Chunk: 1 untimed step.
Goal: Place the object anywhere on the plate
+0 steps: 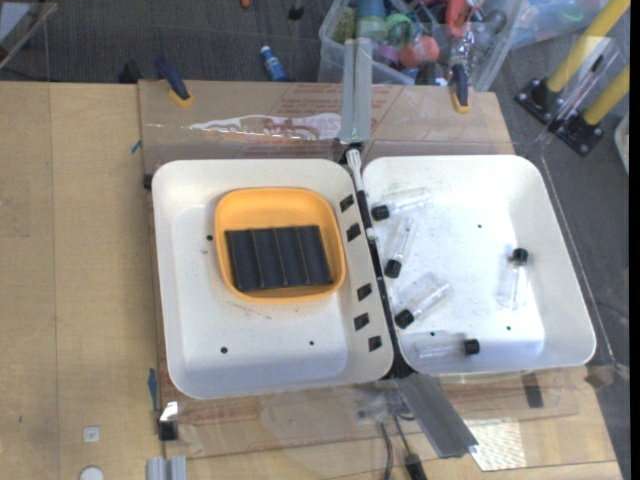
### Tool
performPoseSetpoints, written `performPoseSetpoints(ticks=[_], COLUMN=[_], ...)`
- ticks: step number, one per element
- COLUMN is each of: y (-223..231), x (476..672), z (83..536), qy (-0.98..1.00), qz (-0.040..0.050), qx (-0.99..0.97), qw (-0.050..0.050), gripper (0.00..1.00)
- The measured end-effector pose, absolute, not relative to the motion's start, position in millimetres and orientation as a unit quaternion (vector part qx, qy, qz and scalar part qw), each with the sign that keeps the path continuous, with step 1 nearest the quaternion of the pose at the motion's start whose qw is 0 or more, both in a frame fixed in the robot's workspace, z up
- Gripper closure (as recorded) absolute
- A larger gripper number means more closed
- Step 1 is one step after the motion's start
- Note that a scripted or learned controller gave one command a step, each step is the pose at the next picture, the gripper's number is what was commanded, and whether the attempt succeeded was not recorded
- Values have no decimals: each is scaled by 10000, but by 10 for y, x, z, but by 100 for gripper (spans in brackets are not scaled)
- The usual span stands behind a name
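Observation:
An orange plate (278, 208) sits in the left white bin (190, 298), toward its back. A black ribbed rectangular object (278, 258) lies flat on the plate, covering most of its front half. In the right white bin (540, 268) lie several clear plastic vials with black caps: one near the divider at the back (398, 205), one below it (399, 246), one at the middle (422, 300), one at the right (513, 281) and one along the front wall (446, 348).
A row of black clips (360, 268) runs along the divider between the bins. A clear tub of colourful toys (420, 13) stands behind the bench. A grey metal post (355, 88) rises at the back between the bins.

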<state>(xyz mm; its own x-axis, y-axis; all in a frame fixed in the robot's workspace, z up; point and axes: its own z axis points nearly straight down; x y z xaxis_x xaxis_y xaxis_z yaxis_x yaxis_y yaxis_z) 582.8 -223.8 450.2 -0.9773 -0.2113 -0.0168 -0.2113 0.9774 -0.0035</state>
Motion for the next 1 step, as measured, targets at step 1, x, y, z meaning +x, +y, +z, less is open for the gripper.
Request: performPoseSetpoints(ticks=[1], y=[-2236], x=[5843], z=[4631], qy=[9944], qz=[-18], qx=[-1050], qw=[145], gripper=[100])
